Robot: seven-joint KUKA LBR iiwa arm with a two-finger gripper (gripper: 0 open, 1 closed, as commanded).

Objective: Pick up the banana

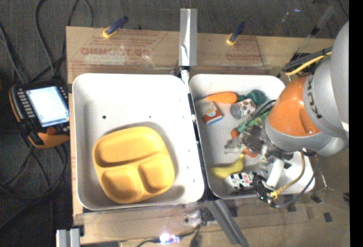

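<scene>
Two white bins are seen: yellow tray (134,163) in the left bin (82,126), banana (228,170) in the right bin (201,143) beside the gripper (256,152); finger state and can (243,108) label unreadable.

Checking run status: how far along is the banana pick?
Done: the arm has reached into the right bin, wrist low above the clutter. In hand: nothing visibly held; the banana lies on the bin floor near the front, beside the wrist. Left: grasp and lift it. The jaws' state can't be made out.
</scene>
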